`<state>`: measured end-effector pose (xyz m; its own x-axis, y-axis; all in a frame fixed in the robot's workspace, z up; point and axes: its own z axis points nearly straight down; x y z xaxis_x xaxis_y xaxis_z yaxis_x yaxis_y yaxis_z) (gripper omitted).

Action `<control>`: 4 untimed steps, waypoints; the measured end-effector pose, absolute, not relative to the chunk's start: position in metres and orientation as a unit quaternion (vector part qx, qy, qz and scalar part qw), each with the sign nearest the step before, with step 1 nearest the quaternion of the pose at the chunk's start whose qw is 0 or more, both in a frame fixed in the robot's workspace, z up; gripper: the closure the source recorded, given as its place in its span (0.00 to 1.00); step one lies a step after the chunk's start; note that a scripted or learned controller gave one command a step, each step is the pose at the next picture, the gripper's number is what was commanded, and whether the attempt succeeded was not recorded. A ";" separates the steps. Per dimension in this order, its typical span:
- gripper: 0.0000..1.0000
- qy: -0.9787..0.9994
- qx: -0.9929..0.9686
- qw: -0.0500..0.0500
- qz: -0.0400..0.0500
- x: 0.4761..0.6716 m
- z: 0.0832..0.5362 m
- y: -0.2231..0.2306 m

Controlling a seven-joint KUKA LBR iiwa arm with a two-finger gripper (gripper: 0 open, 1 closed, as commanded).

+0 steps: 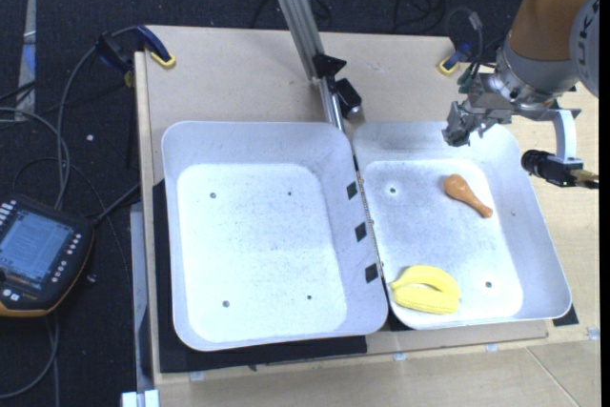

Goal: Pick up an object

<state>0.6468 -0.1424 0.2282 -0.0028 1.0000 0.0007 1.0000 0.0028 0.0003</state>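
The grey arm with the orange band comes in from the right, and its dark two-finger gripper [460,131] hangs over the far rim of the right-hand shallow white bin [534,234]. No way to tell its state at this angle. Two things lie in that bin: a small orange-brown drumstick-shaped toy [467,193] near the middle, just below the gripper but apart from it, and a yellow banana-like plastic piece [426,289] by the near edge. The left-hand white bin [191,148] sits alongside.
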 end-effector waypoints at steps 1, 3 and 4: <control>1.00 -0.709 -0.705 0.000 -0.001 0.627 0.233 -0.086; 1.00 -0.708 -0.706 0.001 0.000 0.586 0.237 0.006; 1.00 -0.708 -0.706 0.001 0.000 0.562 0.226 0.052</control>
